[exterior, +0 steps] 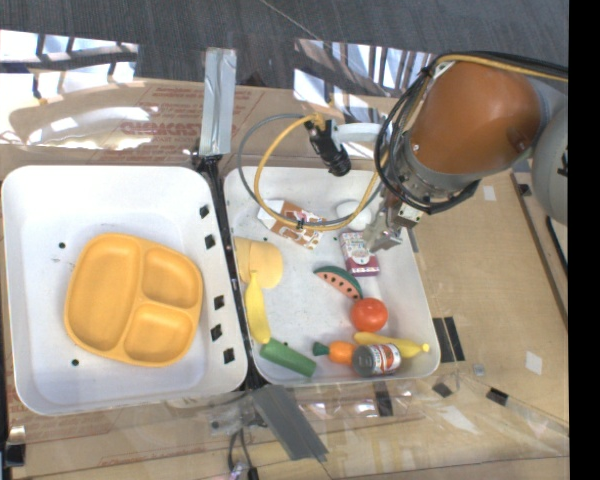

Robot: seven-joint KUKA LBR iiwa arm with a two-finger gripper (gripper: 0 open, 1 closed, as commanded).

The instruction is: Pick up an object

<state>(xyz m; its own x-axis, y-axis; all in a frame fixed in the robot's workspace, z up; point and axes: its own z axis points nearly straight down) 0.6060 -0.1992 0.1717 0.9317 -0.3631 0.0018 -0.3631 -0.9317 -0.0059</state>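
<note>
The right bin [412,268] holds several small toys. Among them are a watermelon slice [338,281], a red tomato [370,314], a green cucumber [288,358], a small carrot [335,349], a dark bottle [378,358] and a yellow banana [256,313]. My gripper [378,236] hangs below the orange wrist band [470,113], low over the bin's far right part. It is right above a small maroon and white packet [360,256], and I cannot see whether it touches it.
The left bin [40,208] bears a yellow divided plate [133,298]. A yellow cable [270,158] loops over the right bin's back, near a brown packet [300,223]. A pale yellow cup-like piece [264,261] lies by the divider.
</note>
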